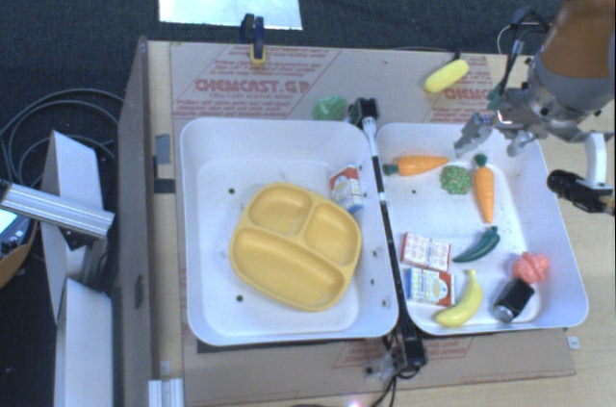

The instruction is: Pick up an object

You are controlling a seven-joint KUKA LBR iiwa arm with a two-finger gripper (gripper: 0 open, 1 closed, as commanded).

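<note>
Two shallow white bins are seen side by side on the worktop [289, 73], which is covered by a printed cardboard sheet. The tool [493, 132] is held at the upper right of the frame, above the upper edge of the right bin [568, 275]; its two fingers are seen apart, with nothing between them. No object is gripped. In the right bin, just below and left of the tool, an orange carrot with a green top [416, 165] is laid roughly level, and a small green broccoli piece [455, 180] is found just beside its right end. A second carrot [483, 190] is laid upright in the frame just right of the broccoli. Lower down, a dark green pepper [477, 246] is set at a slant, and two small printed cartons [425, 267] are placed one above the other at the bin's lower left. A yellow banana [462, 301] is curved along the lower edge, with a black cylinder [512, 299] and a pink item [530, 267] near the lower right corner. In the left bin [207, 203], a yellow divided plate [295, 244] is laid near the middle, and a small carton [346, 189] is propped at its upper right. Outside the bins, a yellow object [446, 75] is rested on the worktop at upper right, and a green item [330, 109] is seen above the bins' junction.
</note>
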